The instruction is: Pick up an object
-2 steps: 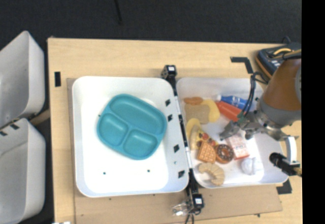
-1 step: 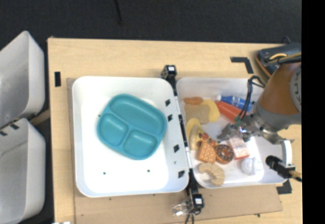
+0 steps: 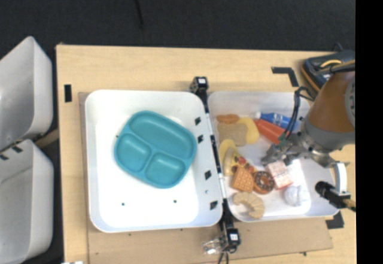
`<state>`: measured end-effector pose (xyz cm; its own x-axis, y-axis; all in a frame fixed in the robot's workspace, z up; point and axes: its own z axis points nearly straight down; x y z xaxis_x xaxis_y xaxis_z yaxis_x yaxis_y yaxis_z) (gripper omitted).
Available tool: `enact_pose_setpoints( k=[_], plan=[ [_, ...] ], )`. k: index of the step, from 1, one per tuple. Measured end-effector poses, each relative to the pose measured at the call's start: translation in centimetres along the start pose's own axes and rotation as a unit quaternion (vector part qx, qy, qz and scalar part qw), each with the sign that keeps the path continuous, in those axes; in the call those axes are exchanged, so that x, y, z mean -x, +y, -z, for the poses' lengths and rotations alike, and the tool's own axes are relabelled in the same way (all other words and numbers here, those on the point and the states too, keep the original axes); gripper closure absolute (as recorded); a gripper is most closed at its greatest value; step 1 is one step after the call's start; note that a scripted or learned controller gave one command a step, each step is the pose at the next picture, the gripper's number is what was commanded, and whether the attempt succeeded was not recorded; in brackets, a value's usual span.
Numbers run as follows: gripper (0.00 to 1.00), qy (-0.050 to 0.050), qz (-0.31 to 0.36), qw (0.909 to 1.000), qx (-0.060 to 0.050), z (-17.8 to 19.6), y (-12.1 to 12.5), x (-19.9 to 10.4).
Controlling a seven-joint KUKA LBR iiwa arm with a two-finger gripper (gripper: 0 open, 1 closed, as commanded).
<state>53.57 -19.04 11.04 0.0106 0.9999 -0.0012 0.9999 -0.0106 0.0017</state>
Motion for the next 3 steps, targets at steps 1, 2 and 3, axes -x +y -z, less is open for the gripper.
enact_pose_setpoints(
  k=[1,2,3],
  plan=[
    [1.00,-0.001,0.001,1.0000,0.002,5.9,-0.6,0.7],
    [1.00,-0.001,0.006,1.0000,0.003,11.8,0.3,1.5],
    [1.00,0.000,0.007,1.0000,0.000,13.1,0.4,1.6]
  ],
)
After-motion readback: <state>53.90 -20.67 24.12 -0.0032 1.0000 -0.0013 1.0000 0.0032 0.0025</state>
